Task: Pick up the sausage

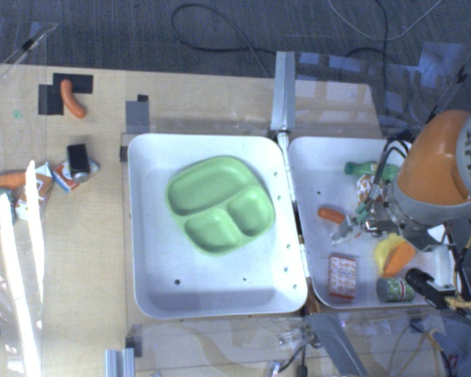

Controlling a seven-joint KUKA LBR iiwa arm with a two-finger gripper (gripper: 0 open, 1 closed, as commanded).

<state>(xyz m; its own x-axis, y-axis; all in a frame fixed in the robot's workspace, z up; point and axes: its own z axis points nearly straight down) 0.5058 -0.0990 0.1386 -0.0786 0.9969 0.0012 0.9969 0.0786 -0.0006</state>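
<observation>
The sausage (330, 214), a short orange-red piece, lies on the floor of the right bin (322, 159) near its left wall. My gripper (355, 225) hangs low over the same bin, just right of the sausage and slightly nearer the front. Nothing shows between the gripper and the bin floor. The grey arm with its orange band (436, 159) reaches in from the right and hides part of the bin's right side.
The right bin also holds a green bottle (359, 167), a small red-and-white box (342, 277), a can (394, 290) and a yellow-orange item (396, 254). A green divided plate (220, 203) sits in the left bin (149, 273). Orange items (72, 100) lie on the bench at left.
</observation>
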